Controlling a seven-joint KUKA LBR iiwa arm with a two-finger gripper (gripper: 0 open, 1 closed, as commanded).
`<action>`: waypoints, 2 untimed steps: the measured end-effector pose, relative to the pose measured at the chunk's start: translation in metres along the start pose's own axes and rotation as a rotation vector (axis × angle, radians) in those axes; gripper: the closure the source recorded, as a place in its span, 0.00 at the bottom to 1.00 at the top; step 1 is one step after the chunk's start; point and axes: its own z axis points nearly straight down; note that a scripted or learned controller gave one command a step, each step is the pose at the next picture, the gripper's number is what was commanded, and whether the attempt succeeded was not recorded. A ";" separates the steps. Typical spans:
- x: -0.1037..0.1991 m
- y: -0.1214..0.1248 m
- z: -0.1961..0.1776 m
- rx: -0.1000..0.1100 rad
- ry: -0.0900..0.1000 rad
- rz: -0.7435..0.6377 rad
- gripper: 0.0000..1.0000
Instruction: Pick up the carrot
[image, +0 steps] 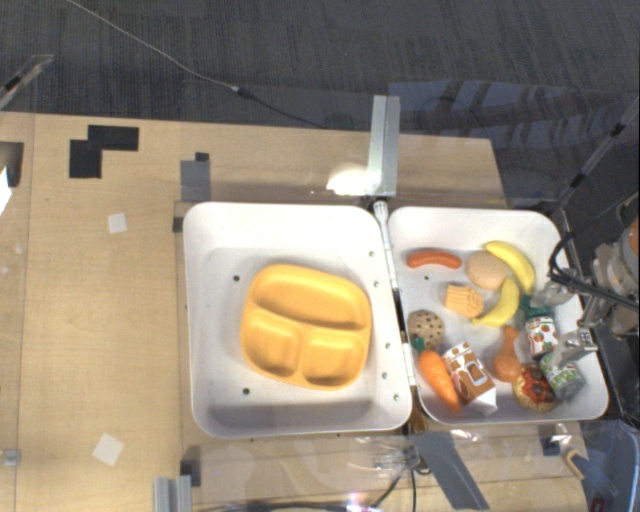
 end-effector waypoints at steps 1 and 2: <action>-0.079 -0.001 0.109 0.002 -0.017 0.094 0.00; -0.134 0.032 0.080 -0.001 -0.006 0.157 0.00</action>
